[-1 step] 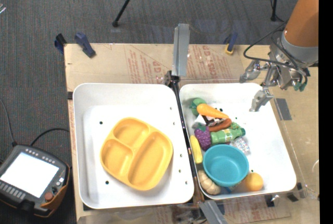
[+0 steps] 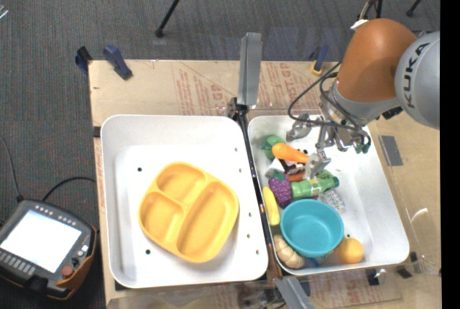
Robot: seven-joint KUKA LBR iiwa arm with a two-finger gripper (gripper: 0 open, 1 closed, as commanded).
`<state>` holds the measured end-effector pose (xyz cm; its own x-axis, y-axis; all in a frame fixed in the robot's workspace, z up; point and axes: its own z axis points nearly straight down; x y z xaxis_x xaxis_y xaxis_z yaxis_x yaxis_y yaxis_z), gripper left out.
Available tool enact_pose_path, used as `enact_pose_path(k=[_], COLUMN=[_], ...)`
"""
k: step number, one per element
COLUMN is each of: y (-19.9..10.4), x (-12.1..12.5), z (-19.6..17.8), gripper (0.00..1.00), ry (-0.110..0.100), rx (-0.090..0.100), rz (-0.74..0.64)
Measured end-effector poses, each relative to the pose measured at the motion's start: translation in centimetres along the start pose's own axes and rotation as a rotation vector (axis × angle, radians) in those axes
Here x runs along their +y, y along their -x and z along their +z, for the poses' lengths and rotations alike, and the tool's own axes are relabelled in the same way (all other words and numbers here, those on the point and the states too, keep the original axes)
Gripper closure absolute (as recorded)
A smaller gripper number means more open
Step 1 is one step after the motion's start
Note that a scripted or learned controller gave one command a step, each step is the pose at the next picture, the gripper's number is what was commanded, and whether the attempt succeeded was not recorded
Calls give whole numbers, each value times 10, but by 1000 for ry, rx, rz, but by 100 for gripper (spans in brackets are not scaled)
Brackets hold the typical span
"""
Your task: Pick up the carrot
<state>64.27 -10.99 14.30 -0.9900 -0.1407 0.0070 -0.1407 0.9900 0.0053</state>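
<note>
- We take the round blue plastic bowl [image 2: 311, 227] in the right white bin [image 2: 381, 207] as our landmark. The small orange carrot with a green leafy end [image 2: 290, 152] lies above this bowl, near the far left corner of the bin, and it rests on other toys.
- Between the carrot and the bowl we see a purple bunch of grapes [image 2: 281, 190], a green vegetable-shaped toy [image 2: 314, 187] and some dark pieces. A yellow corn-like piece [image 2: 270, 205] lies just left of the bowl, and a round orange fruit [image 2: 350, 251] just right of its lower rim.
- The gripper [image 2: 316, 157] of the grey arm hangs above the bowl, just right of the carrot. The metal fingers [image 2: 314, 164] point down into the pile.
- We cannot tell with certainty how wide the fingers are spread, because they are thin and the toys behind them confuse the outline. We see nothing clearly between them, so we do not say that the carrot is held. One tip seems to be near or touching the thick end of the carrot.
- We judge the main risk to be the crowding: the fingers could close on the green toy or the grapes instead of the carrot.
- Another risk, in our opinion, is that the carrot is smooth and tapered and lies on an uneven pile, so a push from one side could roll it away or make it slip out.
</note>
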Motion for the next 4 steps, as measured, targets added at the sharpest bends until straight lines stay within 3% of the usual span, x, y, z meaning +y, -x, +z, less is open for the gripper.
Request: enact_pose_path(k=[1,2,3,4], y=[2,1,-13,-59], x=[22,19,26,32], z=[38,53,54,55], gripper=[0,0,0,0], ry=[-6,-5,-5,-3], rx=[-14,-13,-12,-12], rz=[10,163,140,347])
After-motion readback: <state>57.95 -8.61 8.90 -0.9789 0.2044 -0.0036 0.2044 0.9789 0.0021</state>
